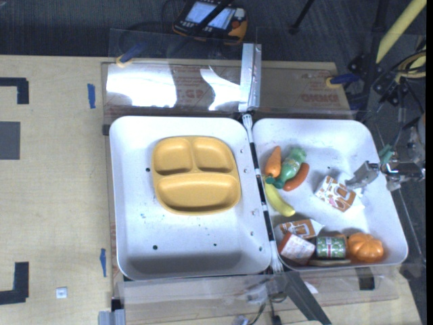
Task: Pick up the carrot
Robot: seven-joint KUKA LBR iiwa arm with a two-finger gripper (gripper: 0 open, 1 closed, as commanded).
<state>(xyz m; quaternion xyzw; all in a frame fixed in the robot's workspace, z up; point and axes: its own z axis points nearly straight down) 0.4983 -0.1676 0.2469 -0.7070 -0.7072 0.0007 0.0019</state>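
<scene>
The carrot (272,161), orange and tapered, lies in the right bin (318,131) near its left wall, pointing toward the back. A green vegetable (293,165) and a red-orange piece (298,176) lie against its right side. My gripper (363,174) comes in from the right edge and hovers over the right part of that bin, above the small white and red carton (335,195). It is well to the right of the carrot, and nothing shows between its fingers.
A yellow banana (279,200) lies just in front of the carrot. Boxes (298,230), a can (330,246) and an orange fruit (367,248) line the right bin's front. The left bin (132,202) holds a yellow divided plate (196,174).
</scene>
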